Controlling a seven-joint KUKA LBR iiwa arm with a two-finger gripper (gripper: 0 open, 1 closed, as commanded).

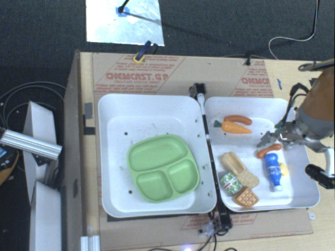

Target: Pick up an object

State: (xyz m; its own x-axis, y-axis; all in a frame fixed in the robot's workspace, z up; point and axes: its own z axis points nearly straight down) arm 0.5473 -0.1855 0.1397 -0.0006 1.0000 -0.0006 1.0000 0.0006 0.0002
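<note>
Grey arm enters from right; hand (272, 138) low over right white bin (298, 203), fingers apart, beside small red sausage (268, 150). Open floor along bin's right wall.

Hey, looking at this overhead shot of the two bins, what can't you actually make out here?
- Gripper: too small and blurred in the camera view to tell how its fingers stand, or whether they touch the sausage.
- Arm: cut off by the right edge.
- Small green packet: label too small to read.
- Blue bottle: print unreadable.
- Right bin: its right wall is partly covered by the arm.
</note>
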